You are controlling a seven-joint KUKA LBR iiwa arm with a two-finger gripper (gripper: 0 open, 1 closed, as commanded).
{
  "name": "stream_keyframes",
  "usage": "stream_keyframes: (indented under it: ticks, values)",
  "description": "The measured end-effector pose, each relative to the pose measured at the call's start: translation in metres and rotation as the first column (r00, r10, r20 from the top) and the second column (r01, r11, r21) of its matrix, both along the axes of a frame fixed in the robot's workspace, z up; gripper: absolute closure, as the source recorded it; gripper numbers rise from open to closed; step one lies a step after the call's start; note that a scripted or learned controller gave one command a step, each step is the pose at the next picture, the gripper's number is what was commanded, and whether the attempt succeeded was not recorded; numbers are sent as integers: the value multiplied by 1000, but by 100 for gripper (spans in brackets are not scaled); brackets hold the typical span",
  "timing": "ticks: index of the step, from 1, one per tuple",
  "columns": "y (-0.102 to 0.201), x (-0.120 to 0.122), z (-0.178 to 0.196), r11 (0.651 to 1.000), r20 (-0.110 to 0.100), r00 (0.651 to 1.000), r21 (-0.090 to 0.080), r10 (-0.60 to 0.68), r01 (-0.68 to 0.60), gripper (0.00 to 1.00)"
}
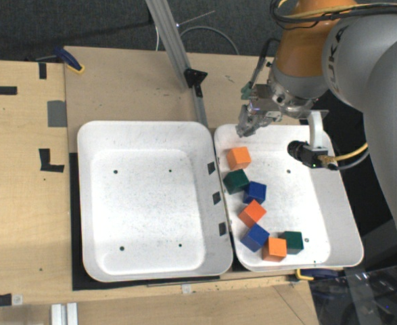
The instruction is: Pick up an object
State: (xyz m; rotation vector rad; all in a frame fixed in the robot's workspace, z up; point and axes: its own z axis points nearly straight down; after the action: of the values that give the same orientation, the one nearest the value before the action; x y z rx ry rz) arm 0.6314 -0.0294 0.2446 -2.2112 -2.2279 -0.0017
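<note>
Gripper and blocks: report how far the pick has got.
Done: the gripper is positioned over the far end of the right bin, just beyond the nearest orange block. In hand: nothing visible between its fingers. Left: descend, grasp and lift a block; all seven lie in the bin.

The arm (360,46) is smooth grey with a glossy orange band (306,32) just above the pincer (247,128). Black cables loop over the band; the pincer is small, dark metal.

Seven small blocks (254,212) lie loose in right bin (333,208)
</note>
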Motion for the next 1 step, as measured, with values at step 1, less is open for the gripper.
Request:
stream_keyframes:
  ticks: [1]
  values:
    - [63,-10,-9,1000,-2,1000,-1,0,0,100]
